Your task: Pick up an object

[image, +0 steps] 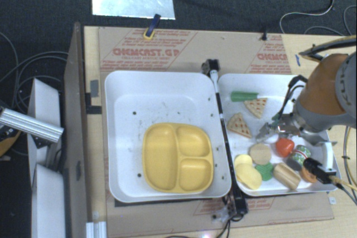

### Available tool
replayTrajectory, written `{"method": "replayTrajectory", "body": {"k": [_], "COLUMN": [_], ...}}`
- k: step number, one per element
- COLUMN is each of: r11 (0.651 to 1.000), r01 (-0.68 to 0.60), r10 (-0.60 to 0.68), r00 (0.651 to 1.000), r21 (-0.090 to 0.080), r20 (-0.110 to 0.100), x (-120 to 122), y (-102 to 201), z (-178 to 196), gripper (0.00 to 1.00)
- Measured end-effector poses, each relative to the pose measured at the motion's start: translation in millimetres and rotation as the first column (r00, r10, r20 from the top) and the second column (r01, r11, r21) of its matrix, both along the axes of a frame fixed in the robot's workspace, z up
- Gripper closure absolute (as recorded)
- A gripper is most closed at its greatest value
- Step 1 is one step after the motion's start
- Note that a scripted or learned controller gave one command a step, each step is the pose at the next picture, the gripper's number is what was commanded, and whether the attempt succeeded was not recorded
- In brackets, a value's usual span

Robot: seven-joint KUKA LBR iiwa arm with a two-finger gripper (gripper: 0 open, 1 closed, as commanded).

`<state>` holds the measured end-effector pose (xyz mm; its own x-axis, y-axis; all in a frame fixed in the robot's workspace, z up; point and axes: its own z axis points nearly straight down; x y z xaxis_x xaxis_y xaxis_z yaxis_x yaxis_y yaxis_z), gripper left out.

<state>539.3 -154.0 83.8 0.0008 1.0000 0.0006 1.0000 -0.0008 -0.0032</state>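
The left bin point(120, 120) carries one yellow divided plate point(177, 156), lying in its near half with its three wells facing up. Nothing else sits there.

The right bin point(268, 83) carries the pile the task draws from. Going across it: one green stick point(244, 96) lies crosswise near the far wall; two waffle-patterned wedges point(240, 126) sit below it, one nearer the dividing wall, one further back; two yellow rounded pieces point(247, 173) sit at the near left corner, touching each other; one tan disc point(259, 153) lies just above them; one green piece point(265, 171) peeks out between; one wooden cylinder point(286, 175) lies slanted along the near wall; one red ball point(285, 146), one small can point(302, 154) and one orange piece point(308, 174) crowd the near right.

The gripper point(271, 130) hangs low over the middle of this bin, the arm coming from the right. Whether it is open or closed I cannot tell, and nothing is seen held. The nearest things appear to be the nearer wedge, just left of the tip, and the red ball, just right and nearer.
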Motion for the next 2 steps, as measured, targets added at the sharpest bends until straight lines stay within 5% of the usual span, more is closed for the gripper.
{"method": "replayTrajectory", "body": {"k": [1,2], "r11": [1.000,1.000], "r01": [-0.003,-0.012], "r10": [0.003,0.012], "r00": [1.000,1.000], "r21": [-0.001,0.001], "r20": [0.008,0.010], "x": [4.0,-11.0], "y": [0.4,79.9], "z": [11.6,105.5], "gripper": [1.00,1.00]}}
